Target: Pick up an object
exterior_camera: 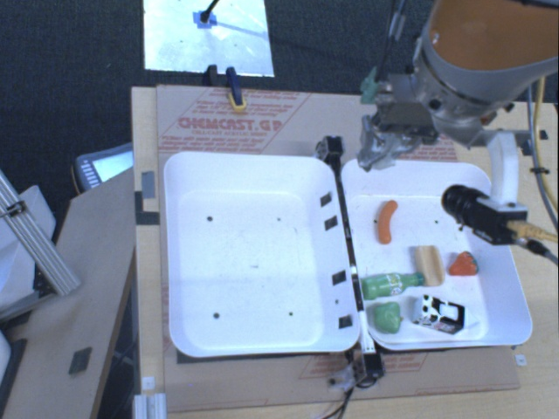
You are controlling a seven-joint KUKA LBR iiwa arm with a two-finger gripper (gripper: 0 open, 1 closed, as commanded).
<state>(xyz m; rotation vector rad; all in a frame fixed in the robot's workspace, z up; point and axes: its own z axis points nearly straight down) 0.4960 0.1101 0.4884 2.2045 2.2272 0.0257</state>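
Objects fill the right bin (502, 273): a sausage (386, 221) far, a bread block (427, 263) and strawberry (464, 264) mid-bin, a green bottle (393, 283), green pepper (386, 317) and black-and-white carton (438, 314) near. Whether the gripper (377, 154), above the bin's far-left corner, is released or clenched cannot be told.

The shallow white plastic left bin (192, 190) offers open floor throughout; the shallow white plastic right bin (515, 308) is crowded toward its near half by an orange sausage (386, 221), tan wooden block (427, 263), red strawberry (464, 264), green bottle (392, 284), green pepper (387, 317) and black-and-white carton (439, 315); a black cylindrical fixture (476, 212) overhangs its right side.
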